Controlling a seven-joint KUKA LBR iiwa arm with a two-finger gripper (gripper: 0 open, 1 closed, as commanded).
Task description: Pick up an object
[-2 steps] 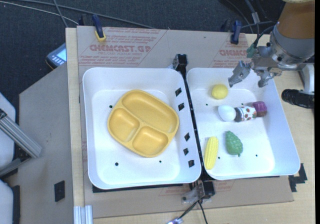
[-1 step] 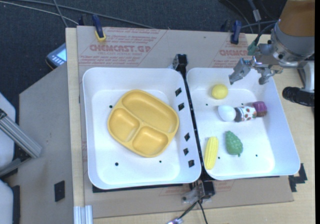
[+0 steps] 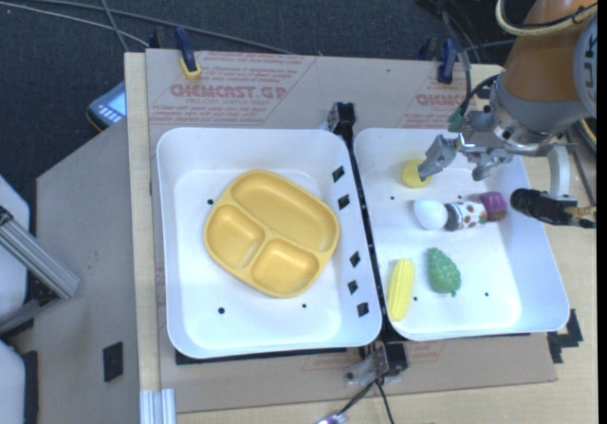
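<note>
Camera view, read from its left side: a small grey device (image 3: 107,108) with a lit screen lies off the bench on the dark floor, its display too small to read. Next comes the brown board (image 3: 237,85) under both bins, clamped at its far edge by a blue-and-yellow clip (image 3: 186,50), likely so the bins cannot slide; red lettering printed on it reads "CHEMCAST GP", repeated faintly toward the right. On it sits the left bin (image 3: 180,251), carrying a yellow divided plate (image 3: 270,232) laid flat near its middle. The right bin (image 3: 531,289) holds the loose pieces a pick could take: a yellow corn cob (image 3: 401,287) by its near left wall, a green bumpy piece (image 3: 442,271) just beside it, a white egg-like piece (image 3: 431,214) touching a small brown-and-purple item (image 3: 476,212), and a yellow lump (image 3: 413,174) toward the far side. The gripper (image 3: 466,158) hangs over that far part with its fingers spread wide and nothing between them, the left finger near the yellow lump, which looks the likeliest target. Behind it rises the grey arm with its orange band (image 3: 560,24).
</note>
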